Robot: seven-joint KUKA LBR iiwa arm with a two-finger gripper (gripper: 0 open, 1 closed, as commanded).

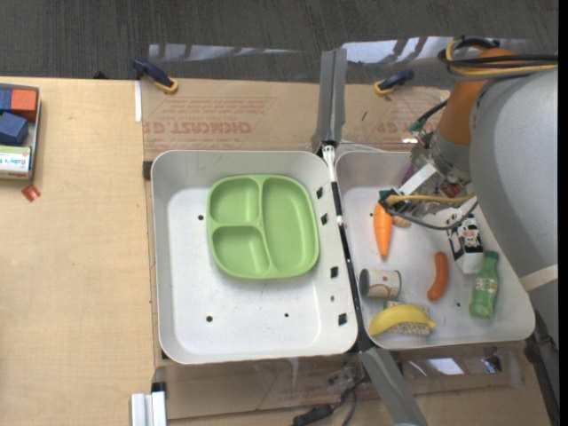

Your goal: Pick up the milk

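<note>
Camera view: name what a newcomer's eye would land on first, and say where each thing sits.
The green divided plate stands out first, lying alone in the left bin. Next comes the big grey arm with its orange band, reaching in from the right over the right bin. Below it that bin is crowded with small items: a carrot, a banana, a green bottle and a small milk carton.

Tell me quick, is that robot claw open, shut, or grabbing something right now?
Gripper: cannot be told; it sits low over the right bin, beside the carrot, with nothing visibly held.
</note>
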